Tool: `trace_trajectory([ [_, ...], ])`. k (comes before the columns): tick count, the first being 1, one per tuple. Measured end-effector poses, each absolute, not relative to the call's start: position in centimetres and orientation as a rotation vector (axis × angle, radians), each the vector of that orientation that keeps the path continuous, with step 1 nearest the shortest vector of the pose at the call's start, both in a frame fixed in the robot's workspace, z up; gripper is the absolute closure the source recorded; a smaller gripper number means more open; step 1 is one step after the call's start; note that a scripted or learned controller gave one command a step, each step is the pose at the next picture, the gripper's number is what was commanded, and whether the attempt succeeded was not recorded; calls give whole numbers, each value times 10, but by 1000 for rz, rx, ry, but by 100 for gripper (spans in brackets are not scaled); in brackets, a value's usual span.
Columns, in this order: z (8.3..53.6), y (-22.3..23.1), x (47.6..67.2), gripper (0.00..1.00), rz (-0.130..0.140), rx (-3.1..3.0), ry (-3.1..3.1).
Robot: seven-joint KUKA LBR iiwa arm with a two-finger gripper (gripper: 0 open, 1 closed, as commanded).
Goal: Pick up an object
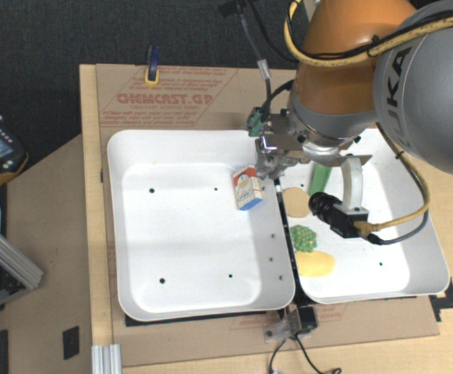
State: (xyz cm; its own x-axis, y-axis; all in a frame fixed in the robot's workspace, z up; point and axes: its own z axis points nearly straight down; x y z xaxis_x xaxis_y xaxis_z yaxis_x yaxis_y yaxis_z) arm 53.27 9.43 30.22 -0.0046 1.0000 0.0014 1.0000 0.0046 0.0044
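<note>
A small red, white and blue box (247, 188) sits tilted at the right edge of the left bin (179, 240). My gripper (270, 168) hangs just above and to the right of it, over the divide between the two bins, and its lower end meets the box's upper right corner. Whether the box is gripped or only touched cannot be made out. The right bin (413, 263) holds a green stick (318, 179), a tan disc (295, 202), a bumpy green piece (304, 238) and a yellow piece (316, 265).
The arm's grey body and orange band (351, 22) cover the back of the right bin. A black plug with a yellow cable (339, 215) hangs from the arm over that bin. Both bins rest on a cardboard sheet (171, 92).
</note>
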Motion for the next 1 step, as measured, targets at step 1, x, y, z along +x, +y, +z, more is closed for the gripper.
trace_trajectory([
  [1, 268, 76, 476, 100, -10, 2229, 2223],
])
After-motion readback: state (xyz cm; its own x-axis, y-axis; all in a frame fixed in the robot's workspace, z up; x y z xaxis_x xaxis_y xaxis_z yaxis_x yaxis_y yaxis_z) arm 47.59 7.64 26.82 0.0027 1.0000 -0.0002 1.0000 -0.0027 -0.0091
